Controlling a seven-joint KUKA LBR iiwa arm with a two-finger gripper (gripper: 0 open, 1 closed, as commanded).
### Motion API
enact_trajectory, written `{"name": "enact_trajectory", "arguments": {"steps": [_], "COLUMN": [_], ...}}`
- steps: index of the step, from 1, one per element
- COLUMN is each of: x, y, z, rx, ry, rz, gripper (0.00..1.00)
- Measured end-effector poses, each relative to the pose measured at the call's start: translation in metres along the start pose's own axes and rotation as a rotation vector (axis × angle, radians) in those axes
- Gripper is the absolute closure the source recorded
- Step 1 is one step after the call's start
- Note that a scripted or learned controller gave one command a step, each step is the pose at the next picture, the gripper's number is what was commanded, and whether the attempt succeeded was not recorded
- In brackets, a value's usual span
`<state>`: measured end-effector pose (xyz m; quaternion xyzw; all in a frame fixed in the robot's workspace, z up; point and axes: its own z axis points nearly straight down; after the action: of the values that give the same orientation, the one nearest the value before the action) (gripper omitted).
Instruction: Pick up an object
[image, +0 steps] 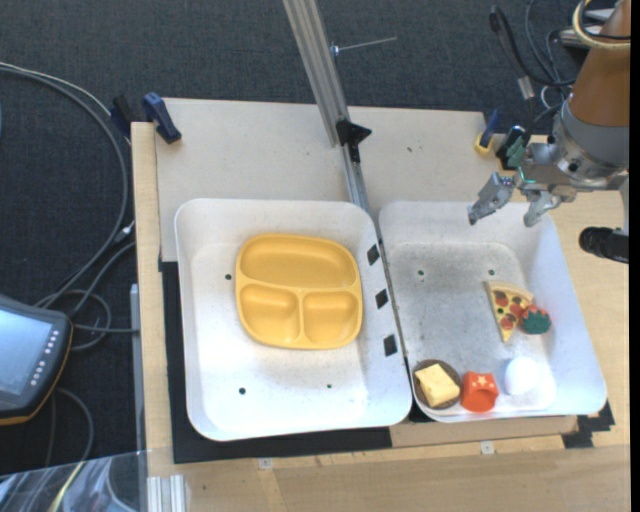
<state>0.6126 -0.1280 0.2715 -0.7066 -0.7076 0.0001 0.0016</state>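
Observation:
My gripper (515, 205) hangs open above the far edge of the right bin (440, 260), with nothing between its fingers. Well in front of it, near the bin's right side, lies a toy pizza slice (509, 306) with a small green and red piece (537, 321) beside it. Along the bin's front edge sit a yellow cheese block on a brown base (436, 384), a red-orange toy (480, 391) and a white rounded object (523, 377).
A yellow divided plate (298, 290) lies in the left bin (200, 330). A metal post (325, 70) slants up from between the bins at the back. Blue clamps (160, 115) sit at the bench's far corners.

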Motion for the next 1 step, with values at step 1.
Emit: {"name": "enact_trajectory", "arguments": {"steps": [1], "x": [0.0000], "y": [0.0001], "z": [-0.0001], "rx": [0.000], "ry": [0.000], "rz": [0.000], "gripper": [0.00]}}
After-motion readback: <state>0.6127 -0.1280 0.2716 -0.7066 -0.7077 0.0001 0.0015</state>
